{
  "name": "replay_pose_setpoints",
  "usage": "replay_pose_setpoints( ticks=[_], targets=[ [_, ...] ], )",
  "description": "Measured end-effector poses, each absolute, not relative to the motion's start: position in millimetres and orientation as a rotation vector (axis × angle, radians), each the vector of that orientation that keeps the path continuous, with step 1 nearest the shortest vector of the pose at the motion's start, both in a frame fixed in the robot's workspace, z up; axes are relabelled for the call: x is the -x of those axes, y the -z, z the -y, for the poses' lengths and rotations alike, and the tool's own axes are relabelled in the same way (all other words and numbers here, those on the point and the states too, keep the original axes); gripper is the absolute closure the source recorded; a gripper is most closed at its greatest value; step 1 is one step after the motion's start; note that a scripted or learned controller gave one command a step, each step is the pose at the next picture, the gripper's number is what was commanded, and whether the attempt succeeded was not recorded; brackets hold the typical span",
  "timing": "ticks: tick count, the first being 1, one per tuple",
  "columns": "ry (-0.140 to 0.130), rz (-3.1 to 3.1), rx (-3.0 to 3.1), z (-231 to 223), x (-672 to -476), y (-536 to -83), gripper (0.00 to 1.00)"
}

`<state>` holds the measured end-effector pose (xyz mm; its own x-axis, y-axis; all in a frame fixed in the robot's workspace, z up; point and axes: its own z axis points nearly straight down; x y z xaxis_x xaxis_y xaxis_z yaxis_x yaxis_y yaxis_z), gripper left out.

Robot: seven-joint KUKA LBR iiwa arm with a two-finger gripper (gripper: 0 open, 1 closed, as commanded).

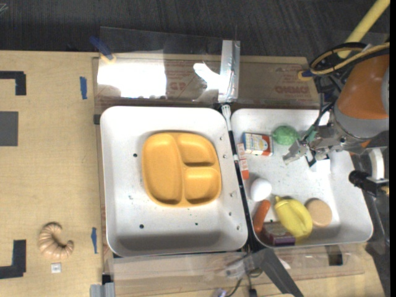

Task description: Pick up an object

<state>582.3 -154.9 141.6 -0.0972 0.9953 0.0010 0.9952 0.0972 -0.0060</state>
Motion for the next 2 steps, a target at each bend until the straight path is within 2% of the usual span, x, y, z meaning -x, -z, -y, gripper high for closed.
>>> replay_pose_setpoints(
  ticks=[1,2],
  targets=[
    [0.006,2.379,2.067,123,-650.1,-95,0.0],
    [-0.008,2.408,1.983,137,-664.3,-90,0.0]
  ],
)
